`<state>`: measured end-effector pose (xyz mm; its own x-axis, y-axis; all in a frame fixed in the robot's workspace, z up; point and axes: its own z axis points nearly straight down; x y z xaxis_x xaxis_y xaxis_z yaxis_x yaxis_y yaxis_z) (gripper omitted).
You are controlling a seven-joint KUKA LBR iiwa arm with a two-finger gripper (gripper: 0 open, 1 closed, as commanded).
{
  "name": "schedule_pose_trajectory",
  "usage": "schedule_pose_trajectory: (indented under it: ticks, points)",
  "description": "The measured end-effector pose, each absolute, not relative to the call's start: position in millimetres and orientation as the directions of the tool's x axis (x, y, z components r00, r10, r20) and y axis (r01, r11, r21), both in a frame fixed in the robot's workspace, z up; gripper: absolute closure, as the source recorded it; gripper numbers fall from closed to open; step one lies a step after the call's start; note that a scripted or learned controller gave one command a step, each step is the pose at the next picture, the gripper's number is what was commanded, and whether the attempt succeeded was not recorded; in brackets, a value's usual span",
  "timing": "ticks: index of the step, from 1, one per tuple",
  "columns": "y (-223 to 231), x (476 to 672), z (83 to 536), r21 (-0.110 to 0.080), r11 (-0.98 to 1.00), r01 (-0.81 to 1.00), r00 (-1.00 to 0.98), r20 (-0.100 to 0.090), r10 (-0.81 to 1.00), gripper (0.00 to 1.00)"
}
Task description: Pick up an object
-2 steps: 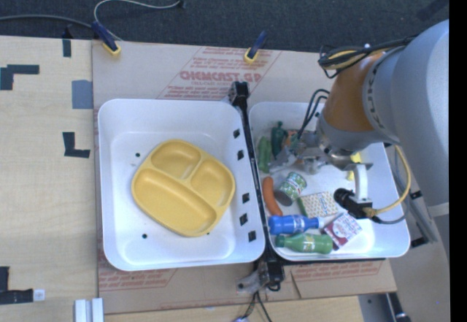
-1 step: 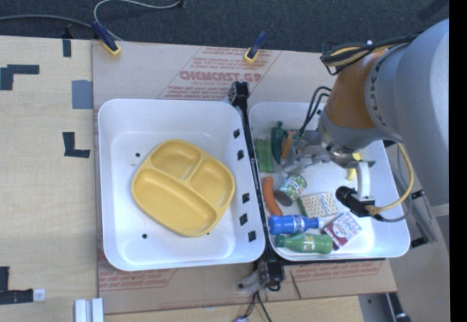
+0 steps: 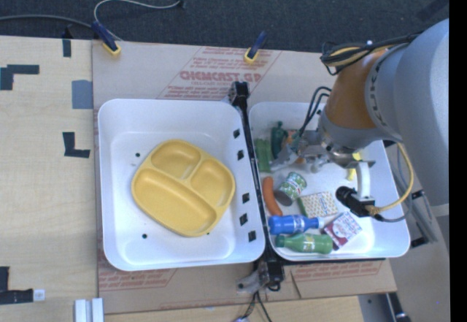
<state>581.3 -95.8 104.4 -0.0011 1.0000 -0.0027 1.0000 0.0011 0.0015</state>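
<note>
My gripper [image 3: 305, 155] hangs low over the upper middle of the right bin [image 3: 387, 240], below the arm's orange band. Right under and beside it lie a dark green object [image 3: 279, 139] and a light green piece [image 3: 263, 156]. Just below the gripper sits a small green-and-white can [image 3: 293, 185]. An orange carrot-like piece [image 3: 271, 196] lies by the bin's left wall. Near the front edge are a blue bottle [image 3: 293, 224], a green bottle [image 3: 306, 243], a checked cracker-like square [image 3: 319, 204] and a red-and-white packet [image 3: 343, 228]. I see nothing lifted.
The left bin [image 3: 117, 123] holds a yellow divided plate [image 3: 183, 186]. A black divider with clips [image 3: 246, 160] runs between the bins. The grey arm covers the right bin's upper right, and a yellow-and-black cable [image 3: 379, 207] loops over its right side.
</note>
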Motion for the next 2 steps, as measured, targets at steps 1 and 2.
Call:
schedule_pose_trajectory:
  ticks: [1,2]
  points:
    - [-94.8,575.8,85.4,0.001,0.001,1.0,-0.001,-0.001,1.0,0.0]
    - [-95.2,576.3,95.2,0.002,0.001,1.0,-0.001,-0.003,1.0,1.0]
